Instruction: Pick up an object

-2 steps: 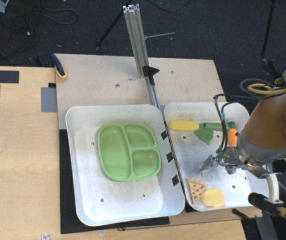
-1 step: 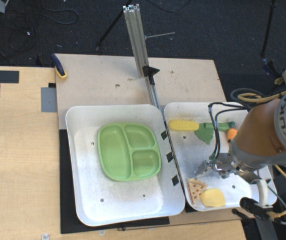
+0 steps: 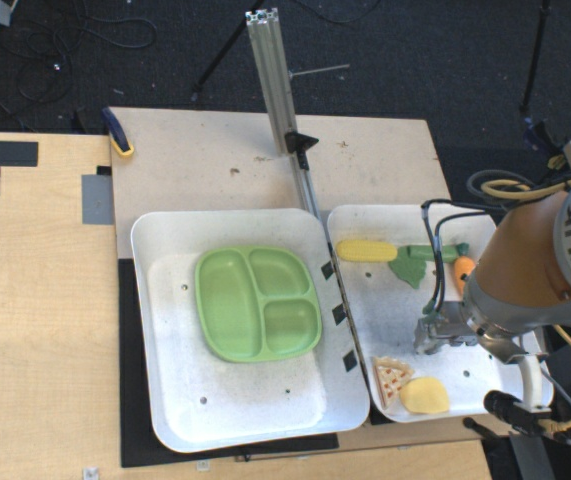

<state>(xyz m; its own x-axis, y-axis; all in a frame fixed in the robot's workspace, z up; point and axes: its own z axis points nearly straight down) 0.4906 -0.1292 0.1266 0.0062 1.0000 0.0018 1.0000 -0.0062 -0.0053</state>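
The yellow lump [image 3: 426, 396] and the pizza slice [image 3: 392, 379] lie closest to the lens, just below the claw [image 3: 435, 336] in the right bin [image 3: 385, 298]. How wide the claw stands I cannot tell. The corn cob [image 3: 366, 252] lies above-left, long axis crosswise.

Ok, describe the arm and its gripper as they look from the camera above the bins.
The arm is a bulky rounded body, mostly orange-brown here, with grey at its upper right edge. Black cables loop over it on the left side. The gripper below is a small grey metallic assembly, too blurred to make out its details.
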